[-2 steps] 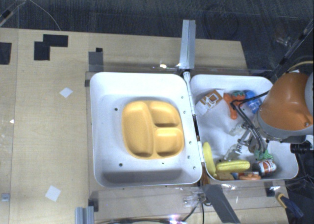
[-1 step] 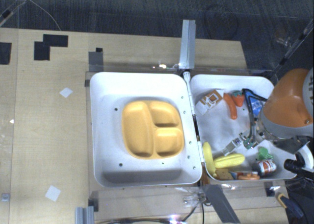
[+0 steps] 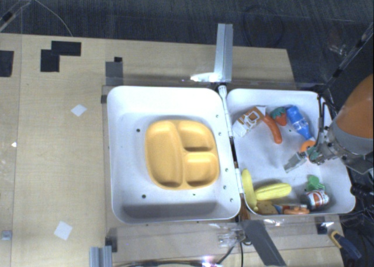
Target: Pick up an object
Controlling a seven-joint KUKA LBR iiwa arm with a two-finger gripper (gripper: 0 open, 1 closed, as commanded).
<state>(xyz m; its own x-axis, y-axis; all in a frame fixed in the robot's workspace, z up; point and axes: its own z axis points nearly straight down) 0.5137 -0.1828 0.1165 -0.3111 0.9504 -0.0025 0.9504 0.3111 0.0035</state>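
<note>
**benchwatcher:** Two bins on the tabletop (image 3: 52,160), and all the action is in the right bin (image 3: 345,204). The gripper (image 3: 304,158) is low inside it, near the bin's right wall about midway down, arm coming in from the right. Looks to me like the reach/descend step, nothing picked yet. Honestly I cannot tell how the gripper is set; the tip is a small grey-green blur with something orange next to it.

**pickbot_fan:** Agreed, nothing I'd call held. So what's the target?

**benchwatcher:** My guess is whatever lies right at the tip, but it's too small to name. Nearby candidates: a blue bottle (image 3: 297,121) toward the bin's far right corner, touching an orange sausage-shaped toy (image 3: 273,129), with a brown-and-white carton (image 3: 250,121) just beside that. Along the near edge there's a yellow banana (image 3: 248,187), a yellow corn cob (image 3: 272,191) and a little can (image 3: 317,200) with a green bit (image 3: 312,182) above it.

**pickbot_fan:** And the left bin (image 3: 125,143)?

**benchwatcher:** Just a yellow divided tray (image 3: 181,153) in its middle, well apart from the gripper.

**pickbot_fan:** Next move?

**benchwatcher:** I'd say it needs to settle over one piece, close on it squarely, then lift straight up. The bare floor around the tip helps; the clutter along the near edge would be harder.
</note>
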